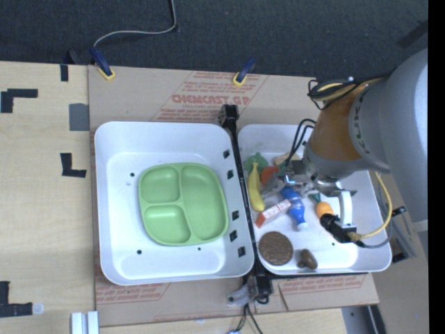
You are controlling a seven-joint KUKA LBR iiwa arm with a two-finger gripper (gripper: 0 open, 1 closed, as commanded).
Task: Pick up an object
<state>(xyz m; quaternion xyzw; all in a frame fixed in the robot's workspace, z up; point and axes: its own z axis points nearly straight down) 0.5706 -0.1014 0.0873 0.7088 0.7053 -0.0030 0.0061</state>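
Just below gripper point(300, 181) w/ unclear grip state, blue bottle point(296, 211) in right bin point(368, 256).

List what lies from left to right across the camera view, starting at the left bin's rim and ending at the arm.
Left bin → green tray → divider between the bins → banana → blue bottle → orange piece → arm. The small toys around the bottle overlap too much to order.
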